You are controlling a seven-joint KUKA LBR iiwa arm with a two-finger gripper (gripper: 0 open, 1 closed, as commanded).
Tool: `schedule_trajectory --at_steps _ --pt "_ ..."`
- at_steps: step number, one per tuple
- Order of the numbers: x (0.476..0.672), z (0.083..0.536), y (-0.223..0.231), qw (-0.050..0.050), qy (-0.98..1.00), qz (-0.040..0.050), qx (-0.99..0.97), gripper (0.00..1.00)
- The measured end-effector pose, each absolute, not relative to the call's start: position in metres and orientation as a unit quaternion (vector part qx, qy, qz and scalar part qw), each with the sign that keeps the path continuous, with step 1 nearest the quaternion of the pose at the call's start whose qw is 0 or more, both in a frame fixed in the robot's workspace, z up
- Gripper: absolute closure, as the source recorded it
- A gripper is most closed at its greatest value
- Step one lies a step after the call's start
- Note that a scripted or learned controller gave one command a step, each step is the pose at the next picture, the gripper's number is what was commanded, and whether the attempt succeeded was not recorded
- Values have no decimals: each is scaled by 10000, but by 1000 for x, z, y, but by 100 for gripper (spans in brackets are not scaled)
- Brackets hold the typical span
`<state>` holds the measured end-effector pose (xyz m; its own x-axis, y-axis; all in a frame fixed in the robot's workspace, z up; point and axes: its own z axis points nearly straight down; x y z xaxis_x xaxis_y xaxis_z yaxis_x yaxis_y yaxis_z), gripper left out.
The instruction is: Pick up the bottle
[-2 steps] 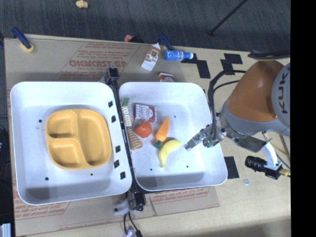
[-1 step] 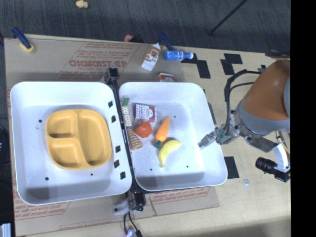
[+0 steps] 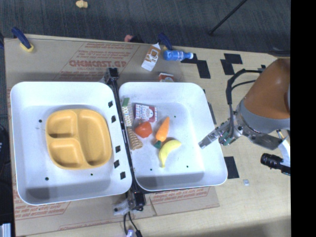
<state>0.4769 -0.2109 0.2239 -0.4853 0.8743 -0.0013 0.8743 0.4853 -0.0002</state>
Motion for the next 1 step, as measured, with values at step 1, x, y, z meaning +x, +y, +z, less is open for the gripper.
schedule_trajectory --at_steps 1 --pt "477 230 -211 8 8612 -2 5083 100"
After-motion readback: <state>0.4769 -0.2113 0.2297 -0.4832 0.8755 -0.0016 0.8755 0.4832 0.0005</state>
